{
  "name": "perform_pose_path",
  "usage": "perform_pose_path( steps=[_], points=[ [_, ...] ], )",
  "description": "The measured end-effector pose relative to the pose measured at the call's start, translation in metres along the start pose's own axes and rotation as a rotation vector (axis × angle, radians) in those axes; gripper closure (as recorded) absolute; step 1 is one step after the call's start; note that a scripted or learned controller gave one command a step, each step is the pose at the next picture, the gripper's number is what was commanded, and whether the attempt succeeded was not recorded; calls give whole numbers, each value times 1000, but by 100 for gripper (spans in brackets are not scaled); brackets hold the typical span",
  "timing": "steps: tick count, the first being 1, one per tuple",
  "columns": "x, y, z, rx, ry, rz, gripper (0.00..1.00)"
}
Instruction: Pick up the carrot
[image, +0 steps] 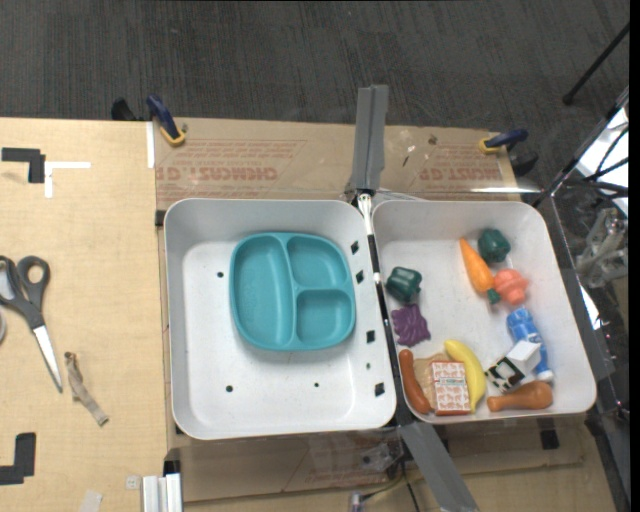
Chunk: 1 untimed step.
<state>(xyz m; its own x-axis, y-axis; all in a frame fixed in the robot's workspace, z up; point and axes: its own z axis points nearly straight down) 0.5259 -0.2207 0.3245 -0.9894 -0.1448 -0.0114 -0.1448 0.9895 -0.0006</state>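
Camera view: orange plastic toy carrot (475, 265) lying flat in the right white bin (560, 300)

It rests loose among other toy food near the bin's far wall, just beside a dark green toy (493, 243) and a salmon-coloured one (510, 286), likely scattered there for picking. Its long axis runs diagonally, far-left to near-right; which end tapers is hard to judge. How the jaws stand cannot be told

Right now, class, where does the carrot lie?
The carrot lies in the right bin, upper right area, beside the dark green toy and above the orange-pink toy.
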Motion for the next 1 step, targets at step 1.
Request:
perform_pose_path(
  steps=[1],
  points=[
    [-2, 0, -9, 1, -5, 1, 100]
  ],
)
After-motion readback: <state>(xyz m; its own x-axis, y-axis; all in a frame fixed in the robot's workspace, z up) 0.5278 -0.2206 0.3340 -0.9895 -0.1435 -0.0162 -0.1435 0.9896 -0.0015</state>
